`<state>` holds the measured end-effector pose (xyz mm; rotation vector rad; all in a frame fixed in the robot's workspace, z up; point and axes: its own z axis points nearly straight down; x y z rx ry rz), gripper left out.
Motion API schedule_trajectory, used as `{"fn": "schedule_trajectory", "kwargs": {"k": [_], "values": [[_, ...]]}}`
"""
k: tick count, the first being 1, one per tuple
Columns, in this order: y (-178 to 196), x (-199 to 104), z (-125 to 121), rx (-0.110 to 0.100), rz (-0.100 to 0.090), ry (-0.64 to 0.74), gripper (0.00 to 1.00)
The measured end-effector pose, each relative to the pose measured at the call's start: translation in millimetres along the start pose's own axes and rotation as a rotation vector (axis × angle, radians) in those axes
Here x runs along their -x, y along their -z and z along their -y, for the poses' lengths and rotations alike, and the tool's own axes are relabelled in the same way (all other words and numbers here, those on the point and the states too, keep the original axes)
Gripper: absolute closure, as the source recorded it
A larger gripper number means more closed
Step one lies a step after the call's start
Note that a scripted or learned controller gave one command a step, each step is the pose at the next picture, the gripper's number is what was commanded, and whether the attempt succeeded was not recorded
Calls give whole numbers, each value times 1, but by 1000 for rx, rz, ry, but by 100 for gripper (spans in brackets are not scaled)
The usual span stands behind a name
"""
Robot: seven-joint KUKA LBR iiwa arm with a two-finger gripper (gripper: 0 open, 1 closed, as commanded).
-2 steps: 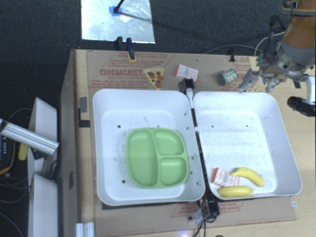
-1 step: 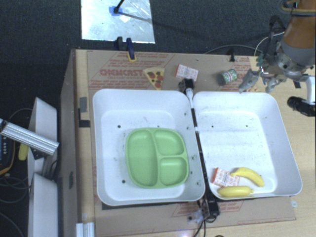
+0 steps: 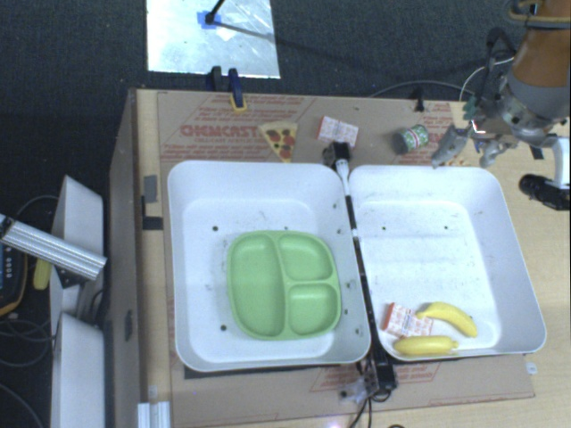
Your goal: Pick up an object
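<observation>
Basically, your claw (image 3: 466, 147) hangs spread and empty above the right bin's (image 3: 513, 230) far rim; bananas (image 3: 449, 317) lie crosswise at its near end.

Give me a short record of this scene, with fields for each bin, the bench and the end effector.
left bin: green divided plate
right bin: two bananas and a small packet, all at the near edge
bench behind bins: pizza slice toy, small can, small card
end effector: above the right bin's far edge, holding nothing
</observation>
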<state>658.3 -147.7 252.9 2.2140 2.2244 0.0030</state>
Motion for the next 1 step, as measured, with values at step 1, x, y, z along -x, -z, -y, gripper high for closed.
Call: {"fn": "schedule_trajectory", "kwargs": {"k": [1], "values": [[0, 0, 0, 0, 0, 0, 0]]}}
